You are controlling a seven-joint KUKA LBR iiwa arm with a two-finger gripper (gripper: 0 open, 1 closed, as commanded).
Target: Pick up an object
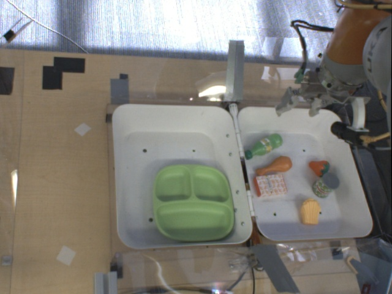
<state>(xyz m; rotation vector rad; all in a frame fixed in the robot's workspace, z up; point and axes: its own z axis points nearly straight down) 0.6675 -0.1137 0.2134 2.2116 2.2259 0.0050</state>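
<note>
Currently you are holding the gripper (304, 101), fingers apart and gripping nothing, over the right bin's (343, 225) far edge while six items are sitting inside; the yellow piece (310, 212), lying apart near the front edge, is looking easiest, so come straight down astride it.

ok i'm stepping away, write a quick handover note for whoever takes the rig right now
Claw: up over the far edge of the right bin, nothing between its fingers; whether they are open or shut can't be told from here.
Right bin holds: green bottle lying on its side, orange drumstick-shaped toy, red-and-white patterned box, carrot, small grey-lidded can, yellow corn piece.
Left bin holds a green divided plate.
Done: nothing lifted yet.
Left: bring the claw down on one item, grip it and lift.
</note>
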